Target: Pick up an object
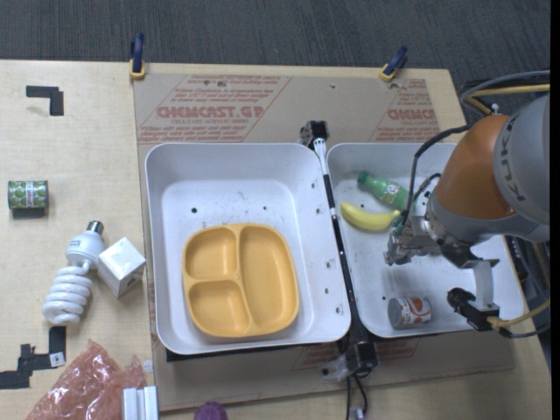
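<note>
Fingers on my gripper [400, 250] pointed down into the right bin [372, 309], but I could not tell whether they were apart or together; nothing showed between them. On my feed the grey arm [490, 182] with its orange band reached in from the right and covered much of that bin. Just left of the gripper, toward the far side, lay a yellow banana [367, 217], and touching its far end was a green bottle [381, 188] on its side. A small can [409, 311] lay on the near side of the same bin, apart from the gripper. In the left bin [166, 234] sat a yellow divided plate [240, 278]. Out on the bench to the left lay a spiral light bulb [73, 278], a white cube [122, 266] and a green can [27, 196].
</note>
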Robot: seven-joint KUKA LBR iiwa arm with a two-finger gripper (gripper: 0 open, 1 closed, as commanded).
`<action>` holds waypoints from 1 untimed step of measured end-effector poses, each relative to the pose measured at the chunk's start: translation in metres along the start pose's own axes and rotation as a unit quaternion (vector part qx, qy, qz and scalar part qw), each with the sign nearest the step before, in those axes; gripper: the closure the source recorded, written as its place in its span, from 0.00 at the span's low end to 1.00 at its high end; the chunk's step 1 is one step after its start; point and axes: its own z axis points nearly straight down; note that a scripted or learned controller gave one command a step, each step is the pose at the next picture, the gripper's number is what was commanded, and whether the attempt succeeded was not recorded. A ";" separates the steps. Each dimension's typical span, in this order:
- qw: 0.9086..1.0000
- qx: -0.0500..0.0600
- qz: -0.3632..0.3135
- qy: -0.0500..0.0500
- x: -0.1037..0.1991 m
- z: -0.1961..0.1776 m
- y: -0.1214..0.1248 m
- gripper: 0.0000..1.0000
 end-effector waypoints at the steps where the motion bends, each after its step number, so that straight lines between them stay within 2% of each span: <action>1: 1.000 0.000 0.000 0.000 0.000 0.000 0.000 0.00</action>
